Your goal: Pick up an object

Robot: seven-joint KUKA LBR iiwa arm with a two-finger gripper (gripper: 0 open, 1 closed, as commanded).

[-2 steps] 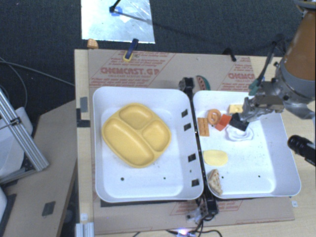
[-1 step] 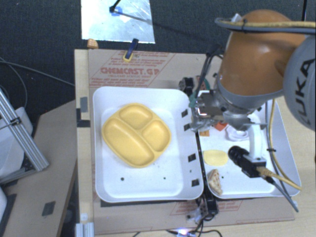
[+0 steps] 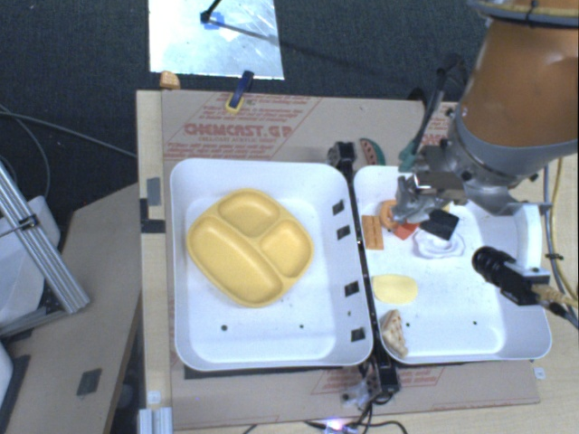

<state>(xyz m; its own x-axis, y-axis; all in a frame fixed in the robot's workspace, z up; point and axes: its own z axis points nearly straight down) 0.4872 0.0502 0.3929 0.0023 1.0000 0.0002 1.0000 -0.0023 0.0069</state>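
Gripper point(image 3: 409, 208) amid orange pieces point(image 3: 373, 231); yellow disc point(image 3: 395, 288) nearby

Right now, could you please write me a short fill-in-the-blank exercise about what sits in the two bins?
1. The yellow divided tray lies in the ____ bin of the camera view.
2. The divided tray has ____ compartments.
3. The flat pale yellow disc lies in the same bin as the ____.
4. The colour of both bins is ____.

Missing words: left; three; gripper; white
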